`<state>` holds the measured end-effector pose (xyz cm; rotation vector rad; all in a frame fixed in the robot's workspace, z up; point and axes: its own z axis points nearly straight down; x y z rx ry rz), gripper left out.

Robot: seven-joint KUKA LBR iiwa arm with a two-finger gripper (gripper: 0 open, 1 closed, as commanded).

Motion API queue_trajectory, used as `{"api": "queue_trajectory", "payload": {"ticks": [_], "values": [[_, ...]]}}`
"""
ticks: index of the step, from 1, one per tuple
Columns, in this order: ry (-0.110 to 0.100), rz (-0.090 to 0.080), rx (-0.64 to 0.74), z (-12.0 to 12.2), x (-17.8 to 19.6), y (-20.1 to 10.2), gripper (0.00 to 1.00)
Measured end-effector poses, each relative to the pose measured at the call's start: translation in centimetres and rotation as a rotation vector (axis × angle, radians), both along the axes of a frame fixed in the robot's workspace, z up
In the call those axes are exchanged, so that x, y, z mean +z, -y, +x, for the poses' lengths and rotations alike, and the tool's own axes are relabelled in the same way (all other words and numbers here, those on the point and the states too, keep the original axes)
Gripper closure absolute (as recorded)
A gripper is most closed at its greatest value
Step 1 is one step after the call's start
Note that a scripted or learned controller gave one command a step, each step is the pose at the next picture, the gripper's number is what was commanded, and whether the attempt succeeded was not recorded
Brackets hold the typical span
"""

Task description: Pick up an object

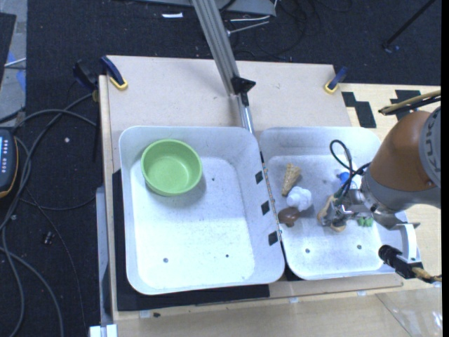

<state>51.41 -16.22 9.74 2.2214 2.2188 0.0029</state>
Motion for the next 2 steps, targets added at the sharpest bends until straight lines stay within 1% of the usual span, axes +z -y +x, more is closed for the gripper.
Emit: {"api": "queue_trajectory", "payload": {"ticks": [1,2], "values": [[0.005,-0.002,0.000,0.2,1.1,0.0,1.00],[0.001,-0.002,0.005,-0.1,7.2,-0.4,1.00]]}}
